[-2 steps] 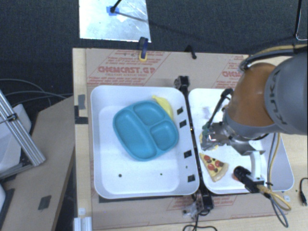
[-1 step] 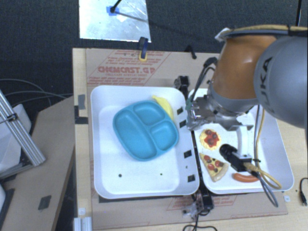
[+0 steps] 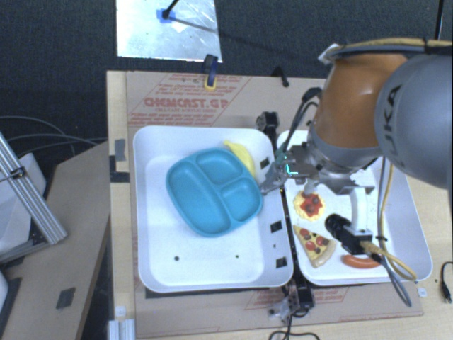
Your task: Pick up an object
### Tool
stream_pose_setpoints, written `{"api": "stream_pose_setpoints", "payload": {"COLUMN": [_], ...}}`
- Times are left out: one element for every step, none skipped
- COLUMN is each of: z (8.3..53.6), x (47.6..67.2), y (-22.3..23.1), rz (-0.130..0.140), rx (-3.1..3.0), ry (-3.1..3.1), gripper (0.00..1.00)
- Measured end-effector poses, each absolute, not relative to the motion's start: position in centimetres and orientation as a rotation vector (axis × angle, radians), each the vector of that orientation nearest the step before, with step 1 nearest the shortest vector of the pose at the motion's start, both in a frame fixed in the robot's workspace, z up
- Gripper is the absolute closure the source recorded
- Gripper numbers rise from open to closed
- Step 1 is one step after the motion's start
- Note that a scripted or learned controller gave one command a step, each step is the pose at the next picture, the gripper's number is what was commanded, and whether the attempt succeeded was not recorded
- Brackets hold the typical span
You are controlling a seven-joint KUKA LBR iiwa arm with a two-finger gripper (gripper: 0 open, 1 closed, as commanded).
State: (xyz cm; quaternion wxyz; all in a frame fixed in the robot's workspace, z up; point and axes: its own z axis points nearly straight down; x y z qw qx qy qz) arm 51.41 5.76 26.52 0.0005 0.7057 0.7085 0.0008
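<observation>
- Gripper (image 3: 272,183): low over the seam where the two white bins meet, at the near-right edge of the left bin (image 3: 205,264). Whether it is spread or pressed together cannot be told from this angle; nothing is seen gripped in it.
- Blue divided plate (image 3: 212,190): lies flat in the left bin, immediately to the view's left of the gripper. Its right rim is touching or just short of the gripper tip; which of the two cannot be told.
- Yellow banana (image 3: 241,156): beyond the gripper and slightly to its left, tucked against the plate's far rim.
- Round pizza piece (image 3: 309,205): in the right bin (image 3: 417,250), just to the gripper's right and a little nearer the camera.
- Wedge pizza slice (image 3: 316,244): same bin, further toward the camera from the gripper.
- Red sausage (image 3: 359,262): right bin's near edge, well apart from the gripper, beyond the wedge slice.
</observation>
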Motion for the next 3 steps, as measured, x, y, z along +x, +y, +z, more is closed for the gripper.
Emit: {"api": "stream_pose_setpoints", "payload": {"z": [27.6, 27.6, 27.6], "x": [51.5, 52.3, 52.2], "y": [5.8, 11.0, 10.7], "rz": [0.006, 0.005, 0.002], "rx": [2.21, 2.212, 2.216], "ry": [2.229, 2.23, 2.225], "gripper": [1.0, 1.0, 0.0]}}
